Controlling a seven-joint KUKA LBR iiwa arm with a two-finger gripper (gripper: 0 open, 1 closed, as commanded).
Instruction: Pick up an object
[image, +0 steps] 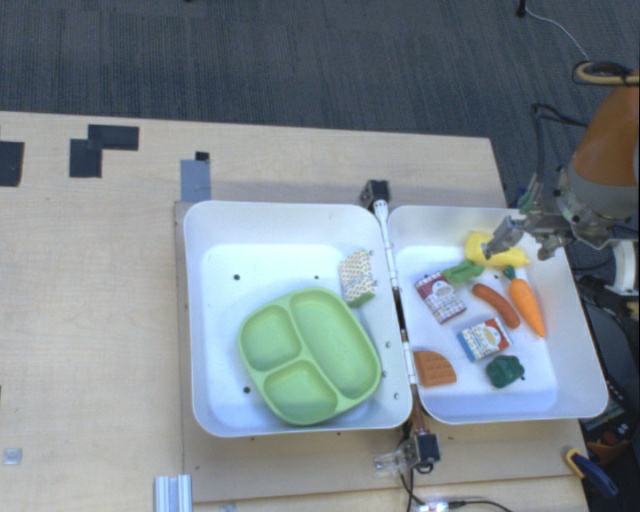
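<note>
My gripper (524, 240) hangs over the back of the right bin (575, 395), its two fingers spread apart and open. A yellow toy (484, 247) lies just under the left finger (501, 236), and nothing is clamped between the fingers. In front of it lie a green pod (462, 270), an orange carrot (527, 305), a red sausage (495, 304), a red-and-white packet (440, 297), a small carton (483, 340), a green broccoli piece (505, 371) and a brown wedge (434, 368).
The left bin (215, 300) holds a green divided plate (308, 355) and a beige patterned piece (356, 277) near the dividing wall. The arm's orange band (608, 140) rises at the right edge. Cables lie off the bench's right side.
</note>
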